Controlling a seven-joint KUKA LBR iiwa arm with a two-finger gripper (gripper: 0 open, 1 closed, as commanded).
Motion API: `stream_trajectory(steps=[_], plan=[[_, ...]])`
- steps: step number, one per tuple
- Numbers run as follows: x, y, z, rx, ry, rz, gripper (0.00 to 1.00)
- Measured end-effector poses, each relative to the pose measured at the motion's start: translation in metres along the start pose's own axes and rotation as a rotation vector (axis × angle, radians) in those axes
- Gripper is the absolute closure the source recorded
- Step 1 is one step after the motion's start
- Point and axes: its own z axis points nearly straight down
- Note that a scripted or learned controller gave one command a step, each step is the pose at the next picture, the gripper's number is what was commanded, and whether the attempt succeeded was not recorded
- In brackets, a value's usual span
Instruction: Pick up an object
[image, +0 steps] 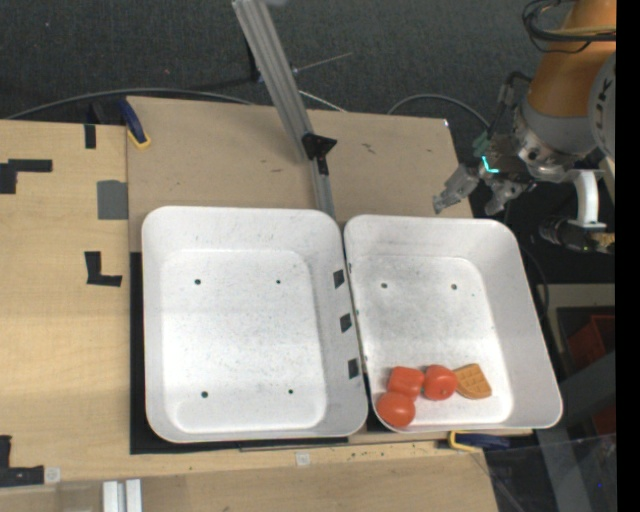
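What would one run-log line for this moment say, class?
gripper: above right bin's far edge, holding nothing | three red objects and an orange piece: right bin's near end | pick not begun

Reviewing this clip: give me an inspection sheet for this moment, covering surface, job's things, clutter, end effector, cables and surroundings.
Surface: wooden bench bearing a left bin and a right bin, side by side.
Job's things: three red-orange pieces and an orange-tan piece, bunched at the near edge of the right bin.
Clutter: black tape marks on the light board at left.
End effector: end effector above the right bin's far right corner, away from the pieces; finger state unclear.
Cables: dark cables along the bench's far edge.
Surroundings: slanted metal pole behind the bins.
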Motion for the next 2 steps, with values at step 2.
stream_trajectory(steps=[2], plan=[[-0.004, -0.001, 0.06, 0.001, -0.001, 0.0, 0.0]])
